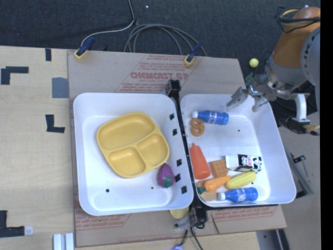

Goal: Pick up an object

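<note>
My gripper (247,102) hangs over the far right corner of the right bin (270,134), its two fingers spread apart with nothing between them. In that bin lie a blue bottle (212,117), a pretzel (196,127), an orange bottle (198,161), a cracker (218,167), a black and white carton (244,162), a carrot (216,183), a corn cob (241,179) and a second blue bottle (238,195). The nearest thing to the gripper is the blue bottle, down and to its left.
The left bin (86,150) bears a yellow divided plate (132,144) and a purple eggplant (166,175). A black divider (179,139) runs between the bins. Cables (156,33) loop behind them on the dark floor.
</note>
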Robot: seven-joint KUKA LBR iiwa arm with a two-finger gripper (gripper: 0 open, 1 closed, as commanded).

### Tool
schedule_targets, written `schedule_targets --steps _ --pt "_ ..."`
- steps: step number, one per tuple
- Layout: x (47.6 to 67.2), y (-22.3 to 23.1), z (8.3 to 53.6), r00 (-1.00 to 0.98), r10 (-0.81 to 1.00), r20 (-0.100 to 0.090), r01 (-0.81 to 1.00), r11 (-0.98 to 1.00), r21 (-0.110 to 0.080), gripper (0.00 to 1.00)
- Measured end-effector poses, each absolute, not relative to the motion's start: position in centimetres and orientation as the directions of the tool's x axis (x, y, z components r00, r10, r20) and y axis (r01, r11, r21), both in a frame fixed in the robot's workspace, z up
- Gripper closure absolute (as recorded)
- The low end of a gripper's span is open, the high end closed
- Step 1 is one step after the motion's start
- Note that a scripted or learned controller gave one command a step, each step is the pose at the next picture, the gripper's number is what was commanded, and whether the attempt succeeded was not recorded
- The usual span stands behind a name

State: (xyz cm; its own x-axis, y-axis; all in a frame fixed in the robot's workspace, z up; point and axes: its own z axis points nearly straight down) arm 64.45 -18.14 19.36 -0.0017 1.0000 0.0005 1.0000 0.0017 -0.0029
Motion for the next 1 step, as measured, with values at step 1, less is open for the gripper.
schedule_targets --steps 1 --pt "66.48 -11.86 11.56 -0.007 1.0 -0.01 1.0 0.007 0.009 0.0"
